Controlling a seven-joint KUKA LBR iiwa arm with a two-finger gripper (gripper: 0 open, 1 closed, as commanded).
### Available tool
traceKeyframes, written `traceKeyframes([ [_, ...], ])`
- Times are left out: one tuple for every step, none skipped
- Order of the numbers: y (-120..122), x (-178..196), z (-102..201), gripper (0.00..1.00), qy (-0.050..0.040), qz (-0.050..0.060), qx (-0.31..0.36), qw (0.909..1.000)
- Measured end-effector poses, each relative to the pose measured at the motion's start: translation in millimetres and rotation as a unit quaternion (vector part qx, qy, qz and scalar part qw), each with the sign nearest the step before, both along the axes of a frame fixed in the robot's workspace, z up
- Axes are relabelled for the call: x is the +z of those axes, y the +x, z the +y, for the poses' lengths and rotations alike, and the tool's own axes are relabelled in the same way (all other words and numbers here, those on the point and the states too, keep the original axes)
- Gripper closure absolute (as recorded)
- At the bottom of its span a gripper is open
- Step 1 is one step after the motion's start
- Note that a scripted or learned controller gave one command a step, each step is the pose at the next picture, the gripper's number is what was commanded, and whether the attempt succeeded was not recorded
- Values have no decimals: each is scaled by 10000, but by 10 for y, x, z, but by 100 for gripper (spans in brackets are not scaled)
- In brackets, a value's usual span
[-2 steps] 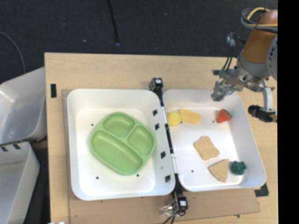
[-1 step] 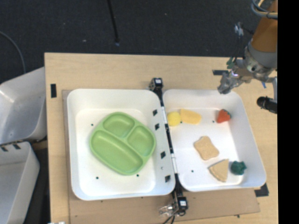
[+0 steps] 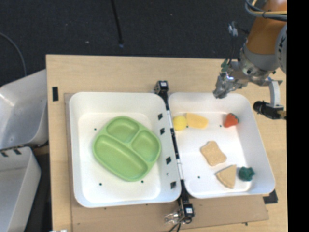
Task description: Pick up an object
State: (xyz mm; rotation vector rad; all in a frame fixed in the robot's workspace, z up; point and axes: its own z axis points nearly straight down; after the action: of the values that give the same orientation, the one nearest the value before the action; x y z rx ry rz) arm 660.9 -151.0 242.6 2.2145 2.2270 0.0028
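Observation:
The right bin holds a round yellow piece and a paler yellow piece at its far left, a red strawberry-like piece at the far right, a tan bread slice in the middle, a tan wedge and a dark green piece near the front. My gripper hangs over the bin's far rim, up and left of the red piece, with nothing seen between its fingers.
The left bin holds a green divided plate. A black clip sits at the far end of the seam between the bins. Grey boxes stand off the bench's left side.

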Motion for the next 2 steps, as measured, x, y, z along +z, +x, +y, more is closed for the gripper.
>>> traceKeyframes([
  [-47,109,550,100,4,3,4,10000],
  [-136,153,1015,100,3,8,2,10000],
])
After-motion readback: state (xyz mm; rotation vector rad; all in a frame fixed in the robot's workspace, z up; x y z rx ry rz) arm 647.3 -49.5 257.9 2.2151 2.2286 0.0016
